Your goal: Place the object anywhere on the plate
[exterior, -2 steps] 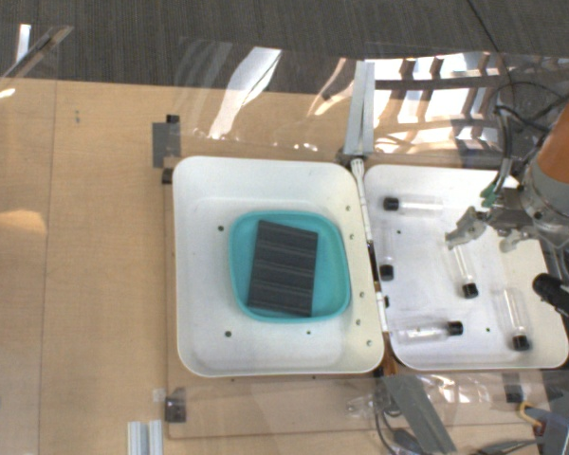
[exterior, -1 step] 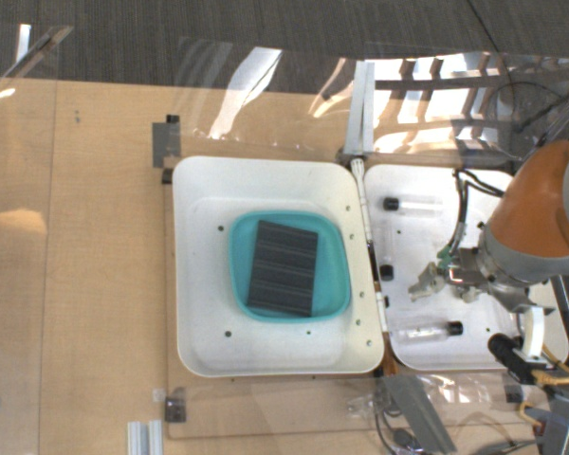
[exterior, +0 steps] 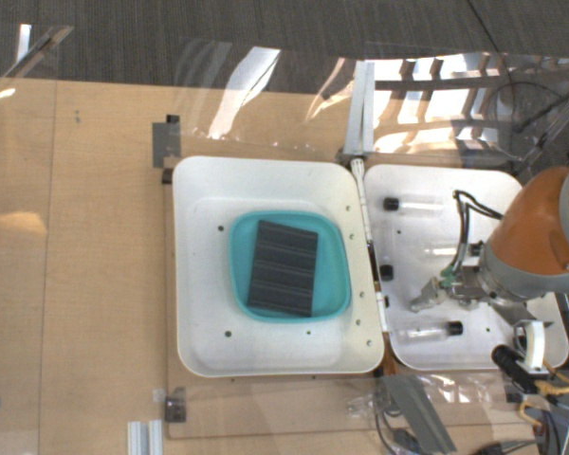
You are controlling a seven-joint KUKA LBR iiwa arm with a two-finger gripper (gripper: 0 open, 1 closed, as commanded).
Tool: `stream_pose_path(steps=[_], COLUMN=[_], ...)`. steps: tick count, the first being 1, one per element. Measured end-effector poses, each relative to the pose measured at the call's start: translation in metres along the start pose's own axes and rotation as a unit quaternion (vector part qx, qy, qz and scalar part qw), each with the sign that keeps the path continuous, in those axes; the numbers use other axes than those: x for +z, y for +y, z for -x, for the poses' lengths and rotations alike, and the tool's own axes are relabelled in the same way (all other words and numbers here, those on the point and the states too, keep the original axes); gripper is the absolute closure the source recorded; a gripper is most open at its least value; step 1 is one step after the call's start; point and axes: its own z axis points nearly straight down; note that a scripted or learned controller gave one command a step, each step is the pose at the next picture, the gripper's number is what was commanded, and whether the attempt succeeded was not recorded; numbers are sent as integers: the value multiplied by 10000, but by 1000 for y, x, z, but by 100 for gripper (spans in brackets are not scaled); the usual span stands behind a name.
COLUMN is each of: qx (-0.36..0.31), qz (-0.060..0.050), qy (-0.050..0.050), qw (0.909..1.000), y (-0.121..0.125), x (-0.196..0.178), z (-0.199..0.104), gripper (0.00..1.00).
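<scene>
the dark ribbed object [exterior: 283, 268] lay flat on the teal plate [exterior: 337, 273], which sat in the left bin [exterior: 204, 197]. the end effector [exterior: 427, 299] hung over the right bin [exterior: 412, 183], beside the plate's bin; whether it was released or clenched, i cannot tell.

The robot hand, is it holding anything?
Nothing shows in the hand, which is over the right bin. The dark ridged block already lies on the teal plate.
</scene>
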Motion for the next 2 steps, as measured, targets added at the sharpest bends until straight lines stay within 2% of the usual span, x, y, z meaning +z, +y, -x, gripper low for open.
stream_pose_path(steps=[1,2], qx=[2148,3100], qz=[19,-19], qy=[-5,-12], qw=[9767,9507], y=[0,22], x=[0,-230], z=[-38,-10], gripper=[0,0])
